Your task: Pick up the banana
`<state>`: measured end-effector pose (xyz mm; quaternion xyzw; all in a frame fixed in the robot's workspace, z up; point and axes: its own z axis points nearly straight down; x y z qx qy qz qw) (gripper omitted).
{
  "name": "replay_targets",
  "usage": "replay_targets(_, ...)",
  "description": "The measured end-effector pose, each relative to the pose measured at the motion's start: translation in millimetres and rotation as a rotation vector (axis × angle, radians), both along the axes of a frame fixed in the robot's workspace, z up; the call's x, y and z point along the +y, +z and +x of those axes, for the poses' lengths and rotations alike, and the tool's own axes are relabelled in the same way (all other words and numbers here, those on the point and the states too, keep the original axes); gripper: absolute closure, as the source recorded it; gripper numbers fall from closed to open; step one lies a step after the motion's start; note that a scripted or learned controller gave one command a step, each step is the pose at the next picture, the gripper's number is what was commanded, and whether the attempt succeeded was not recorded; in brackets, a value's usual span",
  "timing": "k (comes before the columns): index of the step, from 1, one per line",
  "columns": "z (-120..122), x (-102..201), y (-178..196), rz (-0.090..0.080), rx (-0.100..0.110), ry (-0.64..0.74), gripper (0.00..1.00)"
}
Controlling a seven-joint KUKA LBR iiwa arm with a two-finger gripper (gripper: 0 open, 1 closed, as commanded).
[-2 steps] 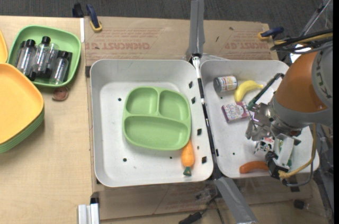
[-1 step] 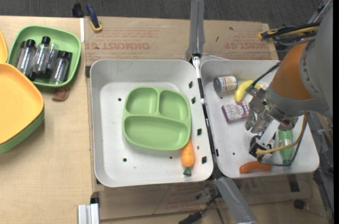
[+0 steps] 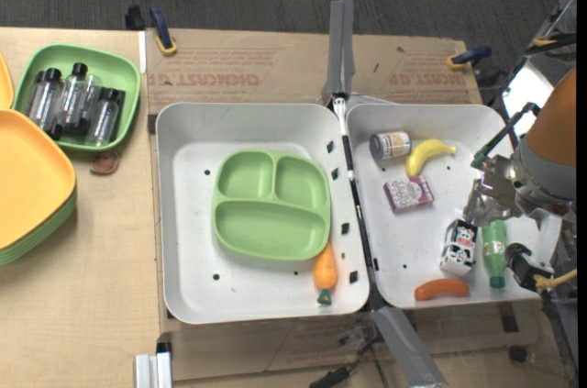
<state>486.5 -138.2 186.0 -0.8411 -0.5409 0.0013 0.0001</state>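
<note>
Gripper (image 3: 491,194) work has hardly begun, judging by how things lie: it hangs low over the right side of the right bin (image 3: 367,194), near that bin's right wall, and nothing yellow sits in it. Whether it is apart or together I cannot tell, since the dark metal parts under the wrist blur together at this slant. Just below it, toward the bin's near right corner, stand a small carton (image 3: 459,249) and a green bottle (image 3: 495,253), close beside each other, and an orange sausage-shaped piece (image 3: 442,289) lies by the near edge. The banana (image 3: 426,155) lies free on the bin floor in the far half, well apart from the gripper and toward the bin's middle, its curved body slanting up to the right. A can (image 3: 392,144) lies on its side just beside the banana's left end, and a purple packet (image 3: 409,194) sits just nearer the front. In the left bin (image 3: 183,212) rests a green tray (image 3: 271,205) with a carrot (image 3: 325,271) at its near right corner. So the pick is not yet made; what is left, as I judge it, is the whole of it: moving across to the banana, lowering, closing on it clear of the can, and lifting.
</note>
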Motion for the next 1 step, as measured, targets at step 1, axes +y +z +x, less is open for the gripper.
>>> replay_targets(1, 13.0, 113.6, 4.3, 0.0, 0.001, -0.17, 1.0)
